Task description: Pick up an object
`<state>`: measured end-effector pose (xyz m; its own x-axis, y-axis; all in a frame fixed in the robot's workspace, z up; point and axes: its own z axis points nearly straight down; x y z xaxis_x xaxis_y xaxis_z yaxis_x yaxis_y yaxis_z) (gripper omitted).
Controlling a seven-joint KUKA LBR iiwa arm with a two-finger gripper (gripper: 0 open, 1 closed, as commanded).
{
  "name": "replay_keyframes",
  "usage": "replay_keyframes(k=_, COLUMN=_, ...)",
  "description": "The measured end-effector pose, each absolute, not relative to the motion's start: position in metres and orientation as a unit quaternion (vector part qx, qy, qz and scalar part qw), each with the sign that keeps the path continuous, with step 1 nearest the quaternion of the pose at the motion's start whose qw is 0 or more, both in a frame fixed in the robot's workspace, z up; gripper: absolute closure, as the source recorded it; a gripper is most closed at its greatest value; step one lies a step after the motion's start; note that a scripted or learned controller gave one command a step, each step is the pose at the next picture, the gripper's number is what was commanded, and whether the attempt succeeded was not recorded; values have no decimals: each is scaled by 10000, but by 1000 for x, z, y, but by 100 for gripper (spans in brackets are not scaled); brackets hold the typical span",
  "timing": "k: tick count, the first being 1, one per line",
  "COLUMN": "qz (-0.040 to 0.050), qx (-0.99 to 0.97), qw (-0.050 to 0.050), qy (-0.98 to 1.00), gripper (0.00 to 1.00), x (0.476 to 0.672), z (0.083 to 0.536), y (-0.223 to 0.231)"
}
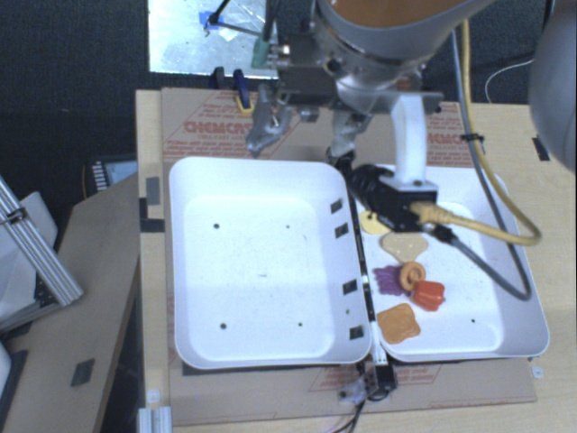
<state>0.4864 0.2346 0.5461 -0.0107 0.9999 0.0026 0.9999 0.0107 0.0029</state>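
The gripper (pixel 305 138) hung over the far rim of the left bin (pixel 194 242), near the divide between the two bins. Its two fingers (pixel 266 133) stood well apart with nothing between them, so the claw was open and carried no load.

The candidate objects all lay in the right bin (pixel 505 323), gathered against its left wall and well apart from the gripper. They were loose on the bin floor and held by nothing.
- A cream piece (pixel 404 243) lay farthest back, with a yellow piece (pixel 370 220) just beyond it, partly under the black fitting (pixel 392 197) on the wrist.
- A purple piece (pixel 388 280), an orange ring (pixel 413 272) and a red piece (pixel 429 294) touched or nearly touched one another.
- An orange piece (pixel 398 323) lay nearest the front rim, just apart from the rest.

The red piece's long axis ran roughly across the bin, left to right. The orange piece sat slightly skewed, and its long axis ran about the same way. Neither showed a clear pointing end.

In the inspector's judgement the open claw suited an approach stage, and the orange piece, standing clear of its neighbours, offered the cleanest grasp.
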Motion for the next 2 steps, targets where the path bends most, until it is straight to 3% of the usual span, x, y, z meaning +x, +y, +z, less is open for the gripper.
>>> replay_keyframes(k=1, qz=19, qx=7033, qw=1, qy=7109, gripper=0, x=486, z=546, y=235)
replay_keyframes(k=2, qz=37, qx=7021, qw=5, qy=7120, gripper=100, x=487, z=558, y=235)
